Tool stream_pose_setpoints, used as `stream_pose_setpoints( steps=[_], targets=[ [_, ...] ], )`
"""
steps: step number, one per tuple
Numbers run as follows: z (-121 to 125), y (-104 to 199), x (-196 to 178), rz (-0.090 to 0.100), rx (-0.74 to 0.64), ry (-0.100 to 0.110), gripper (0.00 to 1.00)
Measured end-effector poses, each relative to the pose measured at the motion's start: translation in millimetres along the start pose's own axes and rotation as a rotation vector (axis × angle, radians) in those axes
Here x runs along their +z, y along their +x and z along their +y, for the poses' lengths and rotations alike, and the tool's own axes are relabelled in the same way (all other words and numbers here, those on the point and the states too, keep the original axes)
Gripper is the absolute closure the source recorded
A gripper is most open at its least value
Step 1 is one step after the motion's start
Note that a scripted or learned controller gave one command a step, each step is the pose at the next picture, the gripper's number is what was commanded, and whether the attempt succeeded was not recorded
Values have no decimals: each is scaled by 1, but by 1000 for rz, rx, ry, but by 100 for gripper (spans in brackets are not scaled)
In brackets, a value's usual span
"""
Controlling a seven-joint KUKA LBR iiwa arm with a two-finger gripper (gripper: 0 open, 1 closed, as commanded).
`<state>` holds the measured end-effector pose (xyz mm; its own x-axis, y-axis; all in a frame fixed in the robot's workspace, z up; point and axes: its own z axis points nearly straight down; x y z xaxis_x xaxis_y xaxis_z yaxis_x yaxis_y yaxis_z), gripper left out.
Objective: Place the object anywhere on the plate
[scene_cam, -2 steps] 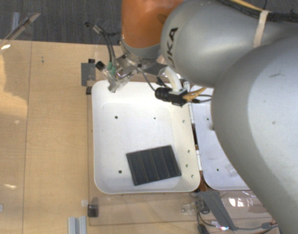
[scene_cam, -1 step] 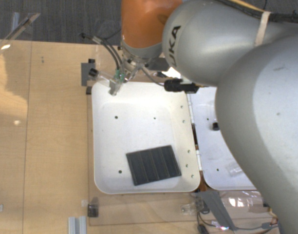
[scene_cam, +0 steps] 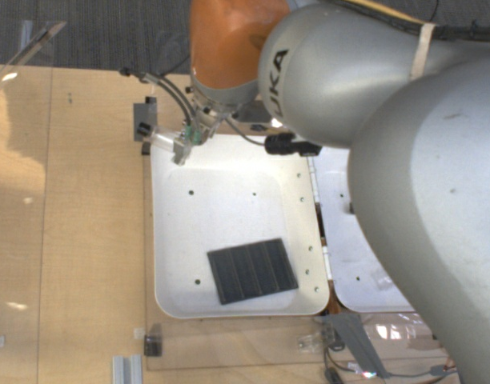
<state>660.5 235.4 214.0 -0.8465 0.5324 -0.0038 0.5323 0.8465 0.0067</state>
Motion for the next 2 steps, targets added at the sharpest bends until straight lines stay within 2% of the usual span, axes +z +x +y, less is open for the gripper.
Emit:
stream_pose_setpoints(
  steps=[1, 2],
  targets=[
    [-12, 11, 70, -2, 7, 5, 100],
    [-13, 21, -4, -2, -270, -2, 100]
  ],
)
